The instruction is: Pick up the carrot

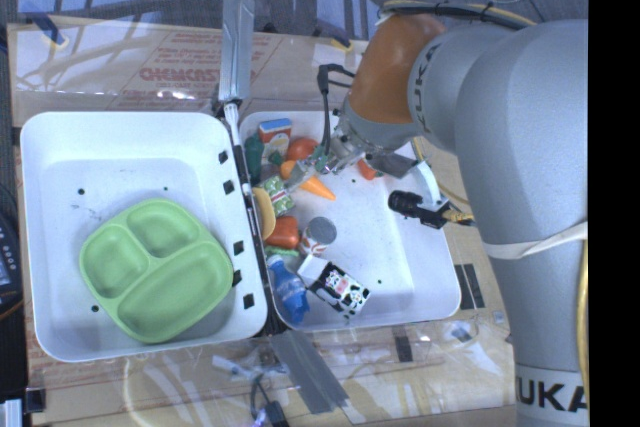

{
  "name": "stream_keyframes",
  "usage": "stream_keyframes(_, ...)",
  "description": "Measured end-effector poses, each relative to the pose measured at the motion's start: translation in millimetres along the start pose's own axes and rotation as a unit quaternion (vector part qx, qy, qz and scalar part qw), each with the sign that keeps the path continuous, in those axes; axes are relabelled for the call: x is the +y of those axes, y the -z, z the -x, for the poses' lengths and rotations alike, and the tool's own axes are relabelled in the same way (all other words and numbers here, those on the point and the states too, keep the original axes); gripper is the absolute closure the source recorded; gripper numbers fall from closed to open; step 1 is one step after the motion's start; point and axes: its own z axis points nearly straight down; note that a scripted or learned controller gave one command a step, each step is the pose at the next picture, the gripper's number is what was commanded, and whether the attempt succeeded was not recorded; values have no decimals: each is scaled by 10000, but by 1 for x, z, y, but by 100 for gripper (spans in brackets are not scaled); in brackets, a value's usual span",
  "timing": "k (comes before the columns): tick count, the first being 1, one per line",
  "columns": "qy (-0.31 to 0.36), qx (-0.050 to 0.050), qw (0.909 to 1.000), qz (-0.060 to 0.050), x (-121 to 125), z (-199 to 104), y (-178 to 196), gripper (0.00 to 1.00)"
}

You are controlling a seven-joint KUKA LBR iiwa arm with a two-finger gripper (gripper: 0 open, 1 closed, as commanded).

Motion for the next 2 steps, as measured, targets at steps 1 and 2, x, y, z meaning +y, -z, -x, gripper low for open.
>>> stream_keyframes(1,-178,-15,9998,-23,5,-4,-3,100)
stream_keyframes(2,1223,-10,9925,23,36,-42,91,100)
